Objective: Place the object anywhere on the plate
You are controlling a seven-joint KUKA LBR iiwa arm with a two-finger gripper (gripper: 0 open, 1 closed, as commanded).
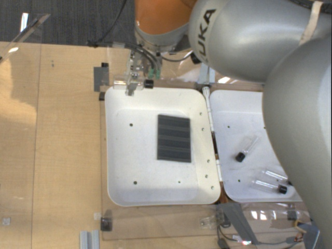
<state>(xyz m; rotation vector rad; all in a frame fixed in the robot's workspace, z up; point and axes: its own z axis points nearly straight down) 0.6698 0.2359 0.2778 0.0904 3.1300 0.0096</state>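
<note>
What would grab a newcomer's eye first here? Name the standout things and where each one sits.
The big grey arm with its orange band fills the top and right, its gripper hanging over the left bin's far-left corner. A dark ribbed plate lies mid-bin. Clear tubes with black caps lie in the right bin.

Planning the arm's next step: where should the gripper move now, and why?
Probably across to the right bin and down over one of the clear tubes. The gripper sits at the left bin's far edge with nothing seen in it, while the tubes lie in the right bin and the dark plate carries nothing.
</note>
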